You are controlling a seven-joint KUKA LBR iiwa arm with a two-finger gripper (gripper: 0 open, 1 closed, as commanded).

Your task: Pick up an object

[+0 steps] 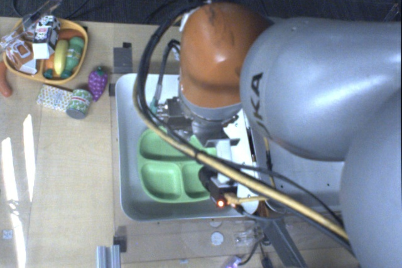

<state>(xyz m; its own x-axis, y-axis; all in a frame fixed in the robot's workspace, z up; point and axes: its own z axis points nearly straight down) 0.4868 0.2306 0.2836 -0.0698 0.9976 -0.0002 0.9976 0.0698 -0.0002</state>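
A green divided tray [164, 174] lies in the left white bin [129, 154]. My arm, grey with its orange band [217, 50], hangs over that bin and covers most of it. The wrist and gripper body [210, 135] sit above the tray's right part, with a small red light glowing near the bin's front edge. The fingers are hidden under the arm. Nothing can be seen held.
A yellow bowl [53, 53] of toy food stands at the far left of the bench. Beside it lie a purple grape bunch [97, 81], a small can [79, 103] and a patterned packet [53, 97]. Black and tan cables loop around the wrist.
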